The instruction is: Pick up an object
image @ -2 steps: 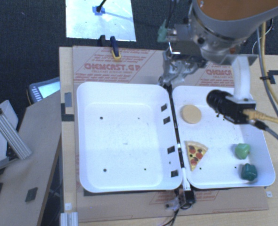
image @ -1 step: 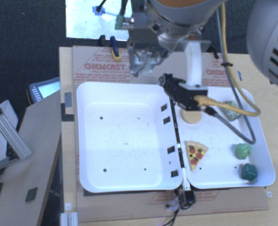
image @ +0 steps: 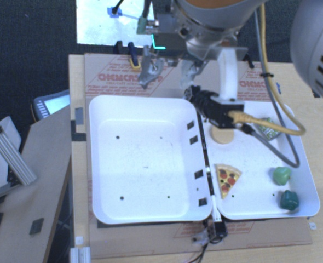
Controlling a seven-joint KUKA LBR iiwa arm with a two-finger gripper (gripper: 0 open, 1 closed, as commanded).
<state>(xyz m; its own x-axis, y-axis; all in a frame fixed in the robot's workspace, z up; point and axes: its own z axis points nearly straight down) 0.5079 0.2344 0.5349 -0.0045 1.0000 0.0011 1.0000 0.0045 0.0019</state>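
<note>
The right bin (image: 309,201) holds a pizza slice toy (image: 227,179) near its left wall. A pale green lump (image: 282,175) and a dark teal lump (image: 289,200) lie near its right wall. A tan round disc (image: 223,136) rests toward the bin's far side, partly under the wrist. Behind the yellow cable lies a green packet (image: 269,128). My gripper (image: 150,73) hangs high over the cardboard just beyond the left bin's far rim, with nothing visibly in it.
The left bin (image: 145,163) shows a bare white floor. A black divider strip (image: 204,152) runs between the two bins. The big grey arm covers the upper right. Blue and yellow clips (image: 133,56) sit on the bench's far edge.
</note>
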